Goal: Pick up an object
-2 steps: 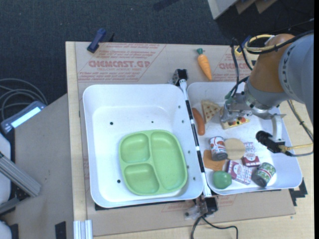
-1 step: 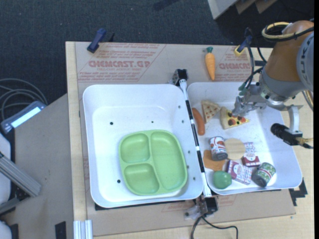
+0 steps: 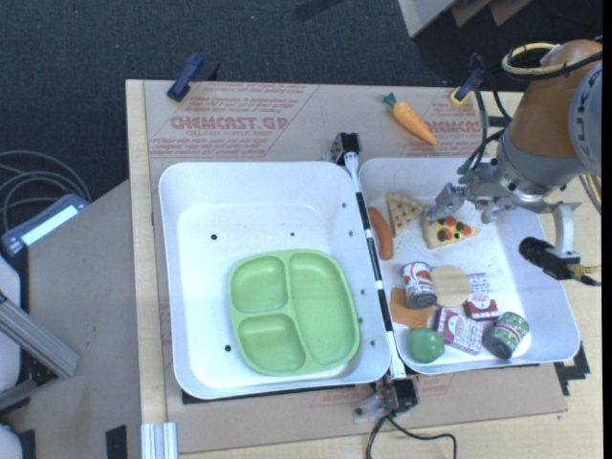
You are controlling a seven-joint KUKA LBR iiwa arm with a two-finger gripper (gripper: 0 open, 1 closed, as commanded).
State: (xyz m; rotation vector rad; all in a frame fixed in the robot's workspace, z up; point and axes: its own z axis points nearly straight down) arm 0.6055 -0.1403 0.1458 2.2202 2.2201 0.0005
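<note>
Nearest the camera, at the right bin's [image 3: 559,299] 6 o'clock edge, sits a cluster of toy food: a green ball-like piece [image 3: 426,345], a small red-and-white carton [image 3: 460,332], and a green-labelled can [image 3: 507,334] lying on its side at about 5 o'clock. Just above them, toward the bin's middle, are a red-and-white can [image 3: 417,283], a tan block [image 3: 448,281], a second small red carton [image 3: 479,299] and an orange wedge [image 3: 409,311] touching the divider side. At the bin's 9 o'clock lies a red-orange sausage [image 3: 381,232], with a yellow cheese wedge [image 3: 404,210] just beside it at 10 o'clock. A pizza slice [image 3: 449,229] rests near the bin's centre, toward 12 o'clock.

The arm [image 3: 550,122] comes in from 2 o'clock, and its hand [image 3: 470,201] hangs over the pizza slice; whether its fingers are spread or closed cannot be told, and nothing is seen held.

The left bin [image 3: 191,218] carries a green divided plate [image 3: 290,310] toward its 5 o'clock. On the counter [image 3: 249,122], a toy carrot [image 3: 413,121] lies outside the bins at 12 o'clock of the right bin, and a blue clamp [image 3: 185,77] grips the counter's far left edge.
</note>
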